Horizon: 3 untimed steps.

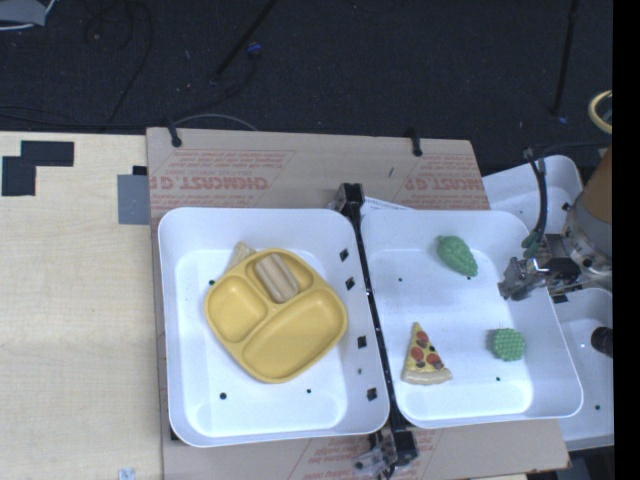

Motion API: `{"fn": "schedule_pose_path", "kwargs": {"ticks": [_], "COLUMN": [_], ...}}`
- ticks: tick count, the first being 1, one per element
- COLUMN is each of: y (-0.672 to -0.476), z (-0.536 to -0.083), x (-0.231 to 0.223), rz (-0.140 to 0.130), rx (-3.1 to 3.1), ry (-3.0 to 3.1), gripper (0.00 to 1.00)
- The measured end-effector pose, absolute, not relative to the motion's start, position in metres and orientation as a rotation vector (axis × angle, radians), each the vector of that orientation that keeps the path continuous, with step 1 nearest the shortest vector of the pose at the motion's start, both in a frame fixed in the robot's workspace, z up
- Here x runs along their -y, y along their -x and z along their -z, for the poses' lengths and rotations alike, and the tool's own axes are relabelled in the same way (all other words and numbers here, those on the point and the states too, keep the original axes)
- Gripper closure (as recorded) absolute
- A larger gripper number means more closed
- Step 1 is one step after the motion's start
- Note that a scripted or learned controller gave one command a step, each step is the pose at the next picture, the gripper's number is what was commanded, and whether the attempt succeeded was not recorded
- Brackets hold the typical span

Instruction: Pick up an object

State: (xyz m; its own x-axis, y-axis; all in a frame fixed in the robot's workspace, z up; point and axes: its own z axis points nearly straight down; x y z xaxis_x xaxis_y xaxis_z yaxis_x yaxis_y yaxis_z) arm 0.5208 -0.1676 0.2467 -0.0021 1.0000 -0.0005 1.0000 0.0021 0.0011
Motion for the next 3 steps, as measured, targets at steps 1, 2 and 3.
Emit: {"fn": "schedule_pose_path", "kwargs": {"ticks": [1,2,3], "y": [-0.517,-0.519,-0.512], "z": [-0.233,-0.224,-0.234], "x": [0.116,0.062,0.007], "rz": [0.002,0.002,0.001], "rx": [-2.227,-2.229,-2.229], "ry": [-2.221,-2.220,-2.218], "gripper": [1.00,1.00,1.00]}}
